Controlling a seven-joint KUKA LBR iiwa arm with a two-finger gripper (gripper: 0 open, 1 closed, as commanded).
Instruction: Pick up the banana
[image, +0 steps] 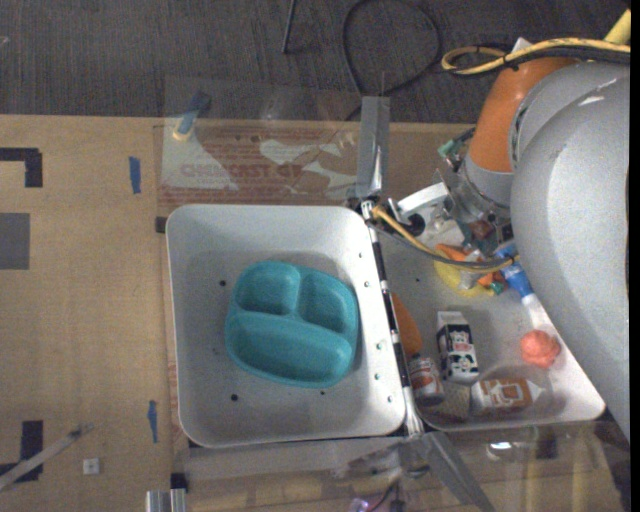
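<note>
Right bin (590, 400), upper part: banana (462, 276), a yellow patch half hidden under the gripper (478, 243), among small toys near the bin's upper wall. Gripper state impossible to tell; nothing visibly held. Best approached by descending straight, closing across the banana's narrow width, clear of the blue piece (517, 282) and orange piece (450, 253) beside it. Arm (570, 170) entering from the right, orange band (497, 115) above the wrist, wrist bent down over the bin. Left bin (190, 300): teal divided plate (292, 323).
</note>
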